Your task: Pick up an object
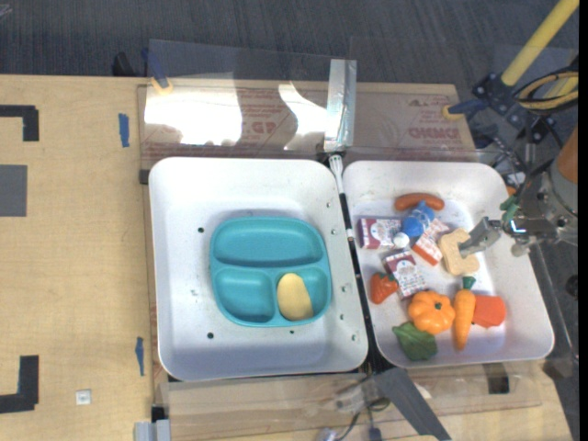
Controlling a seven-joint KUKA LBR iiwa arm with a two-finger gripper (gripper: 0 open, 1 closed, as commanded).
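Toy food lies heaped in the right bin point(533, 324), and the piece nearest the gripper point(478, 240) is a pale tan slice of bread point(456, 251), flat, with a notched outline, toward the bin's right side. Whether the grey fingers are spread or closed cannot be told; their tips sit just at the bread's right edge, and nothing shows between them.

Around the bread: a red-orange sausage point(420, 201) farther back, a blue bottle point(415, 223) with a white cap just left, and two small red-and-white cartons point(375, 232) point(404, 270) left of that. Nearer the front lie an orange pumpkin point(432, 311), an upright carrot point(464, 313) touching it, a red-orange block point(491, 311) to the right, a small red piece point(382, 288), and a green leafy piece point(415, 341).

The left bin point(175, 274) holds a teal divided tray point(266, 269) with a yellow potato-shaped object point(294, 296) in its near-right compartment.

Both bins sit on a light wooden bench point(64, 246) marked with black tape and blue tape bits. A clear plastic sheet point(239, 108) stands behind the left bin. Dark carpet point(276, 7) lies beyond, and a yellow pole point(547, 30) slants in at the far right.
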